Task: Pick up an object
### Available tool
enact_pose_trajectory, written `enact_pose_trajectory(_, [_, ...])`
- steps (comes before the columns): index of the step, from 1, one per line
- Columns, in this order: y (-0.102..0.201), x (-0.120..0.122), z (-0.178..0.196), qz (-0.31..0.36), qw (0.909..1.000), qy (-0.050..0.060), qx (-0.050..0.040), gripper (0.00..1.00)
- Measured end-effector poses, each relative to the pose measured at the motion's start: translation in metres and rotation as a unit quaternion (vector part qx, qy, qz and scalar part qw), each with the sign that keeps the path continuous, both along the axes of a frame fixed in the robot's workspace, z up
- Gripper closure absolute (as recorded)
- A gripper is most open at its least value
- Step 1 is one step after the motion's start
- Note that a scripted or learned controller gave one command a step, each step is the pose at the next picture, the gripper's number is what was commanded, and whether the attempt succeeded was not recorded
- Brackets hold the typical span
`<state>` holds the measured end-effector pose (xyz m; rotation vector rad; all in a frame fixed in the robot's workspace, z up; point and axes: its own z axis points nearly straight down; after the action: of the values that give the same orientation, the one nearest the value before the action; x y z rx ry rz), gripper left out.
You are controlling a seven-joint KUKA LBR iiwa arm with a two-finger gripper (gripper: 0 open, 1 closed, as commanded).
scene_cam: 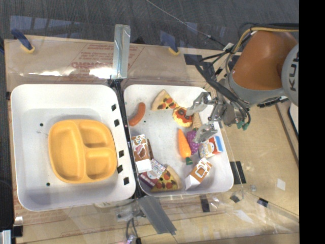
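While the arm (pixel 261 60) reaches in from the right over the right bin (pixel 152 93), its gripper (pixel 200 120) hangs above that bin's right side with the two fingers spread apart and nothing between them; one finger (pixel 197 104) lies toward the far side and the other finger (pixel 206 133) toward the near side. Between and below them sit a small round red and yellow toy (pixel 182 115) and a purple bunch of grapes (pixel 192 137), with an orange carrot (pixel 184 144) just left of the grapes. A pizza slice (pixel 164 101) lies toward the bin's far edge, and a sausage (pixel 137 114) lies near the bin's left wall. Along the left wall nearer the camera are a brown and white packet (pixel 140 147) and a white card (pixel 143 165), and a second pizza slice (pixel 165 179) rests at the near edge. At the near right corner a small carton (pixel 201 171) stands beside a red, white and blue packet (pixel 213 146). In the left bin (pixel 30 98) lies a yellow divided tray (pixel 81 149), well apart from the gripper.
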<state>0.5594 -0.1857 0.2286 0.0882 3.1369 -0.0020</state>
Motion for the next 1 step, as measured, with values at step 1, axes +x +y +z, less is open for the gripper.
enact_pose_trajectory(1, [-0.0242, -0.0227, -0.1244, -0.106, 0.9943, -0.006, -0.0004, 0.0])
